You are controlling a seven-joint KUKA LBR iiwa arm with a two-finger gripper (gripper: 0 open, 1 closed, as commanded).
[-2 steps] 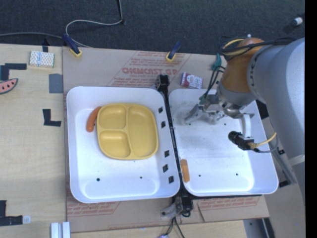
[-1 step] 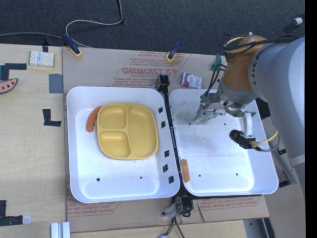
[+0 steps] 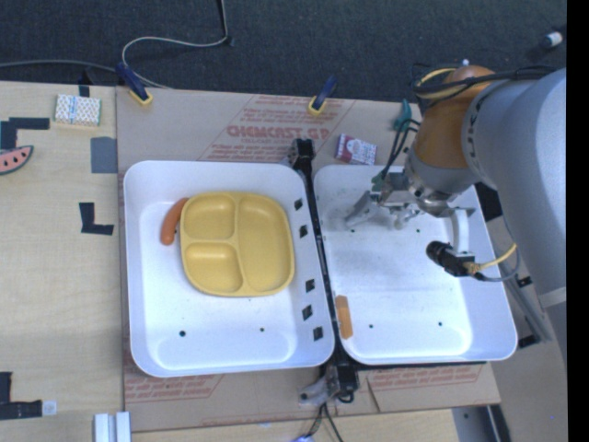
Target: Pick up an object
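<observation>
1. Two shallow white bins stand side by side on the worktop [image 3: 55,247]: the left bin [image 3: 147,339] and the right bin [image 3: 414,339], touching along their inner walls.
2. The left bin holds a yellow divided plate [image 3: 237,243] with three compartments; it lies flat in the upper middle part of this bin.
3. An orange sausage-shaped object [image 3: 169,222] lies just beside the left edge of the plate, touching it or nearly so, on the floor of the bin.
4. A second small orange piece [image 3: 343,316] lies in the right bin, close to its left wall, in the lower part.
5. The arm [image 3: 515,155] comes in from the right, and its orange band [image 3: 442,132] is above the upper part of the right bin.
6. The gripper [image 3: 363,212] is low over the upper left part of the right bin, with the metal fingers [image 3: 357,215] pointing to the left.
7. I cannot tell if the fingers are apart or together, because they are small and seen from the side; no object shows between them.
8. The gripper is well apart from the small orange piece and from the objects in the left bin.
9. A small red and white packet [image 3: 354,149] lies on the brown cardboard [image 3: 258,132] behind the right bin, and yellow and blue clamps [image 3: 322,95] hold the cardboard edge.
</observation>
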